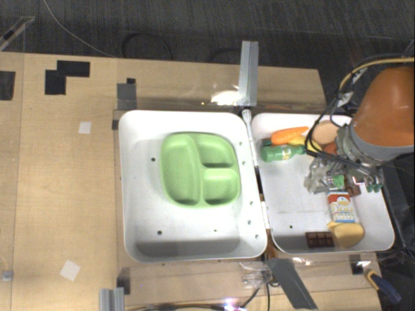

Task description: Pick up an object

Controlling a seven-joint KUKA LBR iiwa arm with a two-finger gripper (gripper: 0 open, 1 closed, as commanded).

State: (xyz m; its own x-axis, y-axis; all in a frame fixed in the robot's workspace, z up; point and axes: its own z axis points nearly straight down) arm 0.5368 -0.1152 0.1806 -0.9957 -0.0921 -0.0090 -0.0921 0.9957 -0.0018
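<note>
Grey arm's metal gripper hangs over the right white bin.
Its finger state cannot be told; a small red-and-white carton lies just beside.

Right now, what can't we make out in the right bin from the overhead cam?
- Gripper: finger state and any contact, blurred and shadowed under the wrist.
- Beige round item: partly covered by cables and the arm, identity unclear.
- Small carton: label too small to read.
- Right bin: far right side covered by the arm.
</note>
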